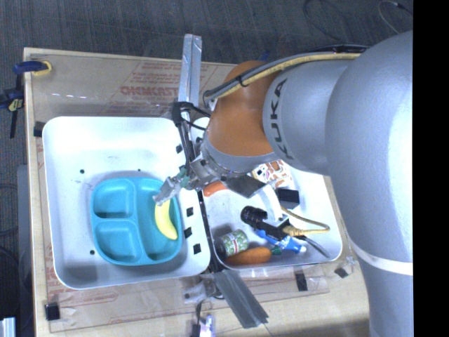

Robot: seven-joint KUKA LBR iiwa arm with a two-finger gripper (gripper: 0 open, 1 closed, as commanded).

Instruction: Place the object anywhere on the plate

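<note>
Pale bench (91, 83) over dark carpet (105, 12); a banana (166, 221) lies on the blue plate (116, 220), and the gripper (167, 192) is at the banana's tip, grasp impossible to tell.

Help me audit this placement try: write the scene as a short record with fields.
plate: blue divided plate, in the left bin
banana: banana lies along the plate's right side
tool: tool at the banana's upper end; grip cannot be told
right bin: right bin holds a small can and an orange item, among other things
task state: banana appears to rest on the plate
</note>
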